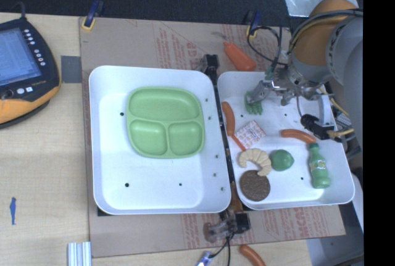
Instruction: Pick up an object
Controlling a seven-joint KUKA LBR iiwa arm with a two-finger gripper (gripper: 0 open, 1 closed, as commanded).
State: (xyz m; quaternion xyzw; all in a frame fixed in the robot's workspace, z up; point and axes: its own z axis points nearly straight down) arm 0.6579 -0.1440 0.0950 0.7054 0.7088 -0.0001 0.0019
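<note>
The grey arm with its glossy orange band reaches in over the right bin (342,194), a shallow white tray with rounded corners. Its gripper (266,93) hangs over the bin's upper part, metal fingers pointing down-left at a small knobbly green toy (253,104); whether the jaws are apart or closed on it I cannot tell.

Lower in the same bin lie a smooth orange sausage (228,118) by the left wall, a flat red-and-white printed packet (250,133), a curved tan croissant (256,159), a round dark-brown speckled cookie (254,185), a smooth green ball (282,160), a second sausage (299,134) and a green bottle (319,168).

The left bin (111,184) holds a matte pale-green divided plate (165,121) with three compartments.

An orange carrot-like piece (238,56) lies on the cardboard above the bins.
</note>
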